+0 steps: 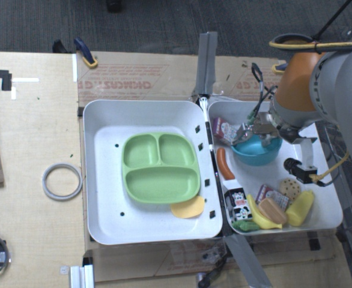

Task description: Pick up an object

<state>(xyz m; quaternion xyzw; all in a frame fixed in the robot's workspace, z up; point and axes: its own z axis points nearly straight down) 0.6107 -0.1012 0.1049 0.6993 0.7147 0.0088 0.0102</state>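
my gripper point(248, 134) is down in the right bin point(329, 218), parked right at the near rim of the blue bowl point(257, 150). honestly can't tell from this angle whether it's closed on anything or just hanging there, the wrist hides too much, so i'm not calling it a grab.

the bowl sits just below and beside me, touching or close to it. it looks like thin hard plastic, so light and stiff but pretty slick. my guess is a pinch over the rim wall, one side in and one out, is the way to go. grabbing the round outside would probably just squirt it away.

other options: the red hot dog point(225, 163) lies a bit off to the side of the bowl along the divider, narrow and likely rubbery, easy to clamp across the middle. further from me, at the far end of the bin, there's a pile with the yellow banana point(261, 218), a cracker point(291, 189) and a yellow-green piece point(301, 207) all jammed together, so that's riskier.

the green divided plate point(161, 167) is over in the left bin point(98, 161), well apart from me, with a flat yellow chip point(188, 208) at its edge.
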